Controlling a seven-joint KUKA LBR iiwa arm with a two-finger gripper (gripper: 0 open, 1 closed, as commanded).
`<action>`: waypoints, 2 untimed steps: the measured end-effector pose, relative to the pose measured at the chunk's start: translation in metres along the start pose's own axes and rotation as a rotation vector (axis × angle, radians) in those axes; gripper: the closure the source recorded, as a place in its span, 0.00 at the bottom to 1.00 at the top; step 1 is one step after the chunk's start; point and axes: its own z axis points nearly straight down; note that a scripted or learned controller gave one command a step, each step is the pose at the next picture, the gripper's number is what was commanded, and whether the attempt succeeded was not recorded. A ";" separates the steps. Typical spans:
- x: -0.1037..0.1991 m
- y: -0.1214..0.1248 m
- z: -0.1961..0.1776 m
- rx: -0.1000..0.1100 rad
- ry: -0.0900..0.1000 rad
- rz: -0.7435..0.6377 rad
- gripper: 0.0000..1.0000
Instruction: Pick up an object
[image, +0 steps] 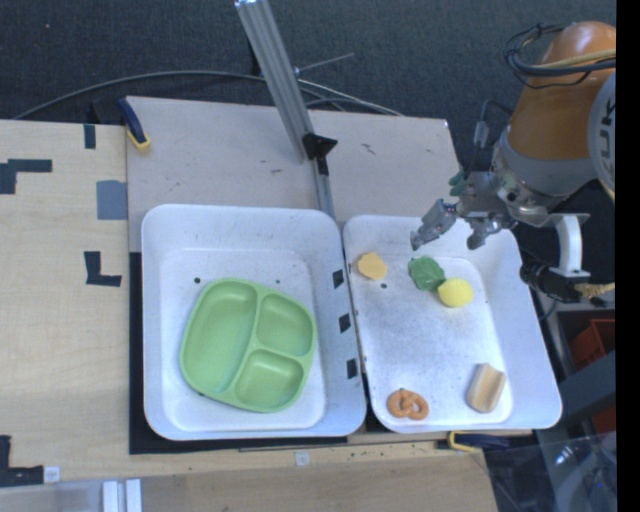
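Note:
My gripper (455, 233) hangs over the far end of the right bin (520, 400), its two fingers spread open with nothing between them. Just below it lie a green leafy piece (427, 272) and a yellow lemon (456, 293), touching each other. A small yellow-orange chunk (372, 266) sits to the left near the bin's far left corner. At the near end lie a pretzel (407, 404) and a tan bread piece (485, 387).
The left bin (160, 300) holds a green divided plate (250, 343). A metal pole (285, 85) slants up from between the bins at the back. The arm's orange and grey body (560, 110) stands over the right bin's far right corner.

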 end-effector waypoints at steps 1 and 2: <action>0.000 0.000 0.000 0.000 0.000 0.000 0.00; -0.008 -0.006 0.050 0.005 -0.001 0.002 0.00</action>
